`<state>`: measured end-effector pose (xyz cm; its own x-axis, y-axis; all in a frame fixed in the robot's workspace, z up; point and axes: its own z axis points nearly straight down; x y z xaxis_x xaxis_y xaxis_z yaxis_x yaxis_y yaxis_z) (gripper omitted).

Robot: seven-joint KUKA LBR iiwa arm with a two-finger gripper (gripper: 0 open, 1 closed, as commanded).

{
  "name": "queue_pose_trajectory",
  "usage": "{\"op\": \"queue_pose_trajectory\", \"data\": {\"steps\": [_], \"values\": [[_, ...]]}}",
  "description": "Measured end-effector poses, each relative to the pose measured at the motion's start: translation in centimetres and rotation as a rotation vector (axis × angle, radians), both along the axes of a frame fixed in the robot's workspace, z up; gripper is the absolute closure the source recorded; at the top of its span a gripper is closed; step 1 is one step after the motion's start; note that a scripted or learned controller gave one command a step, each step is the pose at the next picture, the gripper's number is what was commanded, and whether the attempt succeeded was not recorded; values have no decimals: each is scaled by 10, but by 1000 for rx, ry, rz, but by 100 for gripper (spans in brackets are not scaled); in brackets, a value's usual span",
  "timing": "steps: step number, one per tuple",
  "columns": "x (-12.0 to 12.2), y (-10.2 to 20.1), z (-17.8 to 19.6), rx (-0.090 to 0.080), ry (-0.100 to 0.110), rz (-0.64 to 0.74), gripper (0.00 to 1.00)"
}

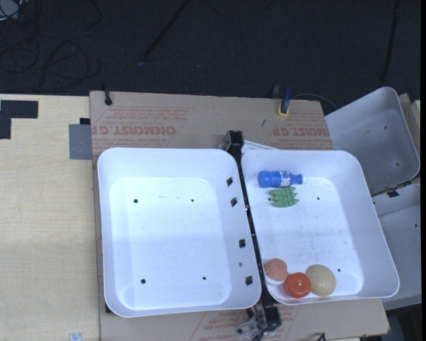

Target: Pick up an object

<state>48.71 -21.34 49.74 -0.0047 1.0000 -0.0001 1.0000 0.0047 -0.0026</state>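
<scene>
right bin [369, 212] was the landmark: its middle floor lay open. blue bottle [279, 179] lay on its side near the bin's far wall, a green leafy piece [284, 198] just below it. peach ball [275, 269], red round fruit [297, 285] and tan ball [321, 279] crowded the near rim. left bin [121, 190] sat alongside on cardboard [170, 123]. gripper state: cannot tell.

Two bins sit side by side on the table, the left bin [170, 233] beside the right bin [355, 212], which holds a bottle [279, 179] by its far wall, a leafy item [284, 198] just before it, and three round items [298, 281] (touching one another) at its near wall.
</scene>
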Motion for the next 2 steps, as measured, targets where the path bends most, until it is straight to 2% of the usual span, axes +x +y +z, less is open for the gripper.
{"op": "queue_pose_trajectory", "data": {"steps": [1, 2], "values": [[61, 0, 42, -3, -6, -2, 100], [58, 0, 40, 0, 0, -3, 0]]}}
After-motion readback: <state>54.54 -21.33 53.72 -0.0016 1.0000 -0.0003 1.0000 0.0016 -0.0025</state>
